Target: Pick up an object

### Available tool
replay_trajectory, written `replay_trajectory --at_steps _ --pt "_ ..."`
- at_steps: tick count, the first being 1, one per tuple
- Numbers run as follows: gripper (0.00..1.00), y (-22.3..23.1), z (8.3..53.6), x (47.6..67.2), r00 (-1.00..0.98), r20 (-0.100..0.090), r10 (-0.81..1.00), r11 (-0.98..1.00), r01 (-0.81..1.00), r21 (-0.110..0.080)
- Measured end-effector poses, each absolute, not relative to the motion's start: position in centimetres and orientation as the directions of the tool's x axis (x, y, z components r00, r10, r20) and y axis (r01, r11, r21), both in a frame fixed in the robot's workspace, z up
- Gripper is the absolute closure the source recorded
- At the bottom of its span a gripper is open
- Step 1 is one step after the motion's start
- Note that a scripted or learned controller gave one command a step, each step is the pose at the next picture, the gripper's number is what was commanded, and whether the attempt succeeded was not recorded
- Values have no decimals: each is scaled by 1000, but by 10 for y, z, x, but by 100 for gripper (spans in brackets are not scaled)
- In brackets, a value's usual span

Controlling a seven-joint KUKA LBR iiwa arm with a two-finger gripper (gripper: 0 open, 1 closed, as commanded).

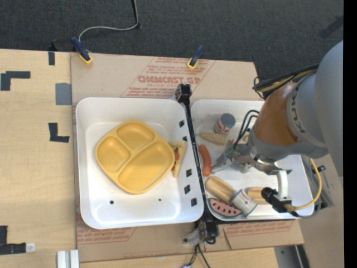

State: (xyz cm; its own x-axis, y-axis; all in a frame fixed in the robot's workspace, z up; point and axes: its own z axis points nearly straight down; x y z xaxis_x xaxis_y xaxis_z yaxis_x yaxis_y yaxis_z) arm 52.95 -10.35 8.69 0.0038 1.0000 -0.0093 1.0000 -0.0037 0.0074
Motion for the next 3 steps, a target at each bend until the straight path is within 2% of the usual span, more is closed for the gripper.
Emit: replay_trajectory --at_steps 1,2,3 --pt "0 -101 87 526 7 -13 1000 -7 1000 13" --pt "0 -100 87 561 5 -10 1000 -5 1000 5" --pt "0 -101 87 520 2 -5 1000 -2 1000 7"
